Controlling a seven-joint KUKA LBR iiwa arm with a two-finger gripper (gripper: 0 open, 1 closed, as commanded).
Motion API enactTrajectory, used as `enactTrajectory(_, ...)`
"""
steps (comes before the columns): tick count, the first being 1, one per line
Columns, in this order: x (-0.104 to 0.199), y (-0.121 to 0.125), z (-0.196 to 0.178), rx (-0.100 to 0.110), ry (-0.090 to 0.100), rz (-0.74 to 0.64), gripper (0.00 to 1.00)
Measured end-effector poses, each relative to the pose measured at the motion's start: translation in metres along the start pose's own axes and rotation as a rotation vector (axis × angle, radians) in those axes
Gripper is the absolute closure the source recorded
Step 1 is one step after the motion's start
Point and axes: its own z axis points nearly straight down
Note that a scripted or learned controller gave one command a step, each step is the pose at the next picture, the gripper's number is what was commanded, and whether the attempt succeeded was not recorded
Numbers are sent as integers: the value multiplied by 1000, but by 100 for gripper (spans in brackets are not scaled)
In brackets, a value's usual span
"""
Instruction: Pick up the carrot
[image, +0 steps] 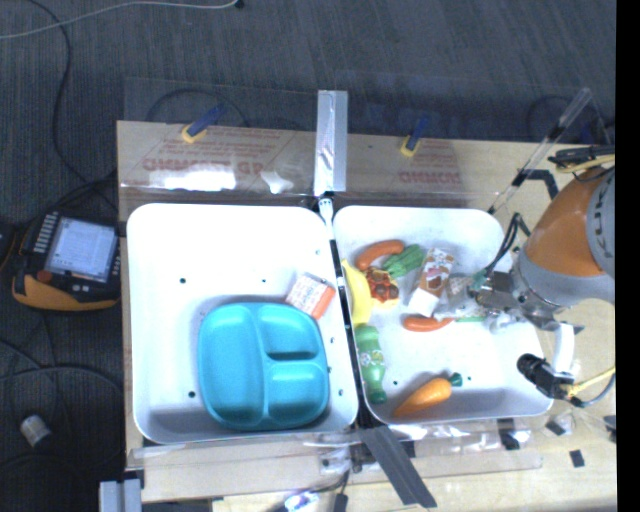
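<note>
Along the right bin's (480, 222) front wall, an unlabelled carrot (424, 394).

Evenly and brightly lit from overhead, with both white bins (160, 250) close to washed out and only faint shadows under their contents. Strong glare on the clear plastic sheet (215, 165) behind them. Slightly soft throughout, small items lacking fine detail.

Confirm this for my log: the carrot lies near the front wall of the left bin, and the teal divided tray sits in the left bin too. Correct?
Not quite. The camera view shows the carrot near the front wall of the right bin, not the left. The teal divided tray does sit in the left bin.
</note>
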Motion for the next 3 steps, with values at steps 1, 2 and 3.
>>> enactTrajectory(1,0,-11,6,-5,15,327,0)
enactTrajectory(2,2,-23,7,-9,5,401,0)
enactTrajectory(3,2,-25,2,0,2,399,100)
